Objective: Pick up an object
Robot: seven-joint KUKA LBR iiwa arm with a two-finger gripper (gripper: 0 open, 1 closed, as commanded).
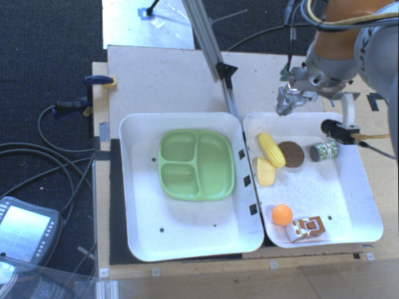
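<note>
My gripper hangs over the far edge of the right bin, above and behind the objects. Its fingers look close together with nothing visible between them. Below it in the right bin lie a yellow corn cob, a pale yellow wedge and a brown round disc. A small dark can lies on its side further right. Near the bin's front sit an orange ball and a brown-and-white carton.
The left bin holds a green divided plate. A slanted grey pole crosses the bench behind the bins. Cables and a pendant lie on the floor to the left.
</note>
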